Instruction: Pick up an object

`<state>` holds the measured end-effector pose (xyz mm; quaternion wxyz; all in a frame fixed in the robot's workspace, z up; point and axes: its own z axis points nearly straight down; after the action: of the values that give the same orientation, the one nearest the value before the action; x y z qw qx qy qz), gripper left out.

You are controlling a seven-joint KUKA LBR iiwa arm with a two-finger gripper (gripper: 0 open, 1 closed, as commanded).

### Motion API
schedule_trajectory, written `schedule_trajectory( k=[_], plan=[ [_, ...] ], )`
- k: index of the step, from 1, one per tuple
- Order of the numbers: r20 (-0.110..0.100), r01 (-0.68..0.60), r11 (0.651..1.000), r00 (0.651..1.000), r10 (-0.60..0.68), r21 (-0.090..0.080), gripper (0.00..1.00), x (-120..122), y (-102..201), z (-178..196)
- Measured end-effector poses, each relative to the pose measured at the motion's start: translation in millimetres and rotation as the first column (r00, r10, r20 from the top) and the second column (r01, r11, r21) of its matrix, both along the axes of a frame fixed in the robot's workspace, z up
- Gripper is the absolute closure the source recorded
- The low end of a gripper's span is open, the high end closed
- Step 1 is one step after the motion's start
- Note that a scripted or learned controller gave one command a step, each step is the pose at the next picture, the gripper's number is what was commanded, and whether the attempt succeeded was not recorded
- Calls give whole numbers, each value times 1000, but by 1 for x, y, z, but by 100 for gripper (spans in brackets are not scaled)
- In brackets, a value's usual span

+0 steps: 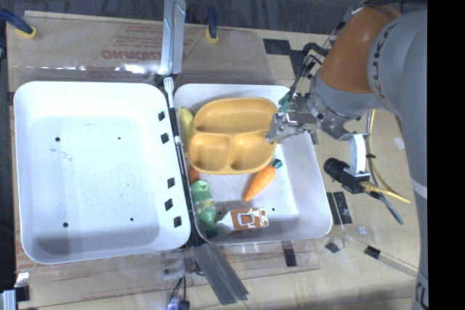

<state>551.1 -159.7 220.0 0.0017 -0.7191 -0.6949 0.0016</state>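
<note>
Right bin (309,210) with carrot (259,183), divided yellow tray (229,134) (gripper (280,128) clamping its rim)

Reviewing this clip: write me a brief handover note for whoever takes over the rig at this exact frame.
Gripper: at the right rim of the yellow divided tray; grip state unclear.
Right bin holds the tray, a carrot just below it, a green bottle, and a small orange-and-white box.
Done: nothing visibly lifted.
Left: secure one object and raise it.

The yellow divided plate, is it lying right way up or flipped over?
Right way up. The yellow divided plate shows its hollow compartments and dividing ridges facing up, lying in the right bin above the carrot.
</note>
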Motion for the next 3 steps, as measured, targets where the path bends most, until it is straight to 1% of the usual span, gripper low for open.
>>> schedule_trajectory(
  k=[1, 2, 3],
  plan=[
    [22, -44, 999, 999, 44, -10, 0, -69, -17, -122],
    [10, 131, 991, 991, -131, 8, 0, 12, -40, -123],
    [7, 139, 990, 990, -139, 0, 0, -34, -32, -126]
  ],
)
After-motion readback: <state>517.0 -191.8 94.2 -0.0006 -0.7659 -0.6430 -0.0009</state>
